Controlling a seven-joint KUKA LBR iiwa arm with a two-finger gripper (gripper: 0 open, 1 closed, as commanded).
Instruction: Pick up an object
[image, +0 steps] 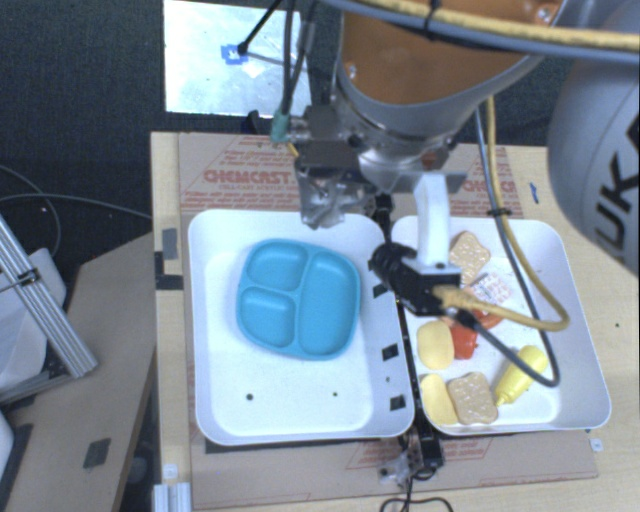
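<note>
My gripper (323, 207) hangs over the far rim of the left bin (215, 330), just beyond the blue divided plate (300, 298) that lies flat in that bin. Nothing shows in the gripper. The right bin (575, 330) holds small food items: a tan cracker (468, 254) at the back, a red-and-white packet (491, 290), a red-orange piece (466, 338), a pale yellow piece (434, 346), a second cracker (472, 397) and a yellow bottle shape (521, 377) at the front. The wrist and its cable hide part of the right bin's left side.
Both bins rest on a cardboard sheet (240, 170) on the bench. A yellow cable (520, 270) loops over the right bin. An aluminium frame (40, 310) stands off to the left, outside the bins.
</note>
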